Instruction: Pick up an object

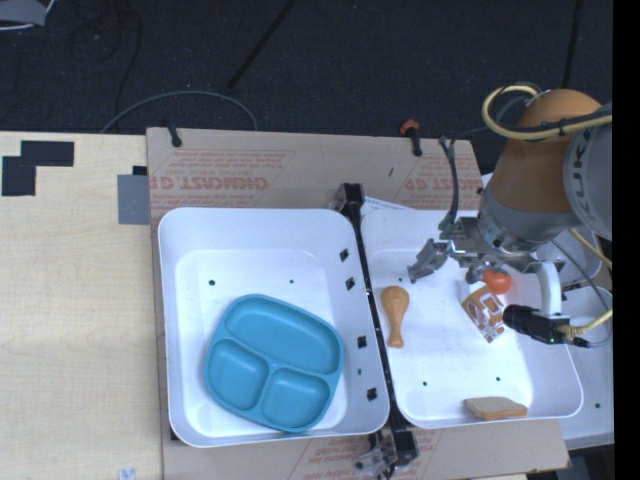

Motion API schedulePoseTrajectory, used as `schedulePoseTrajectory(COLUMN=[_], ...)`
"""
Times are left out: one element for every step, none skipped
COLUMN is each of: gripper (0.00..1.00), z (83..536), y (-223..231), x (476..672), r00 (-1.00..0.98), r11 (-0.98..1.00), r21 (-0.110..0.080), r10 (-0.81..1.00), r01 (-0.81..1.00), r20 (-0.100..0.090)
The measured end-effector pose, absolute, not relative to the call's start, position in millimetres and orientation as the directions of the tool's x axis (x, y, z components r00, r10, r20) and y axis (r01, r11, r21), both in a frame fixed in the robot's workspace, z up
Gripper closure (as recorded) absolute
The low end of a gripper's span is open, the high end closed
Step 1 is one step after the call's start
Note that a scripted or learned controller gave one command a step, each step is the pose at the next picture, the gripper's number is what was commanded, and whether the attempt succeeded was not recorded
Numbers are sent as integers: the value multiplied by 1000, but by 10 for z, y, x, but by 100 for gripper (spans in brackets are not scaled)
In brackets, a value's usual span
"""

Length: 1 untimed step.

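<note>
While the arm's jaws (470, 263) hang, grip unreadable, a drumstick (396, 314) lies just left.

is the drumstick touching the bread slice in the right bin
Apart. The camera view shows the drumstick near the bin's left side and the bread slice at its lower edge, with bare white floor between them.

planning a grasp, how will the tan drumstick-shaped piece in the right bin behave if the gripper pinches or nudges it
The drumstick looks like rigid moulded plastic, so probably stiff and light. Its rounded, tapering body lying flat may roll or pivot if nudged, and could slip from a pinch.
</note>
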<state>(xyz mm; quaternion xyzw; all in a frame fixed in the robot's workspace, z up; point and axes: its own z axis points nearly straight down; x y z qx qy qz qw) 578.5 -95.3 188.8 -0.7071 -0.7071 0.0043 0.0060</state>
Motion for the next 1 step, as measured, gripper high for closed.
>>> schedulePoseTrajectory(gripper=[0], z=[1941], y=[-956], x=[5811], r00=[-1], r11=[1], r21=[-4], r10=[1000], r01=[1000], r20=[1])
